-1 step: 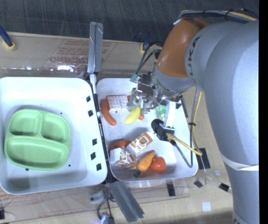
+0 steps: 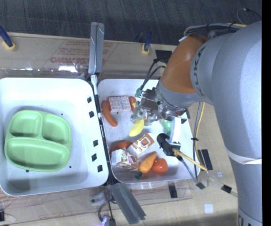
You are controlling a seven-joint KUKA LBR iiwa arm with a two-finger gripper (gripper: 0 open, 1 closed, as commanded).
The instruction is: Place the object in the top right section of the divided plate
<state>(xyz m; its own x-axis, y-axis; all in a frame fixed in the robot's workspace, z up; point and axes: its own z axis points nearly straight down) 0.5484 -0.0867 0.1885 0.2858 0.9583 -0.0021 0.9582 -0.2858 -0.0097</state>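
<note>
While toys fill the right bin [image 2: 188, 150], cardboard [image 2: 55, 51] lines the bench.

divided plate [image 2: 37, 141]: smooth green plastic, slight sheen | bins [image 2: 12, 182]: white plastic | bench [image 2: 45, 51]: matt cardboard-like sheet

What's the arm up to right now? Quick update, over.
Gripper low in right bin, over yellow banana; grasp unclear. Green divided plate in left bin. Carrot, tomato, cartons crowd nearby.

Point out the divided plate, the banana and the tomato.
divided plate [image 2: 37, 152]: camera view, floor of its large lower section.
banana [image 2: 137, 127]: camera view, middle of the yellow body.
tomato [image 2: 160, 165]: camera view, top of the red skin.
</note>
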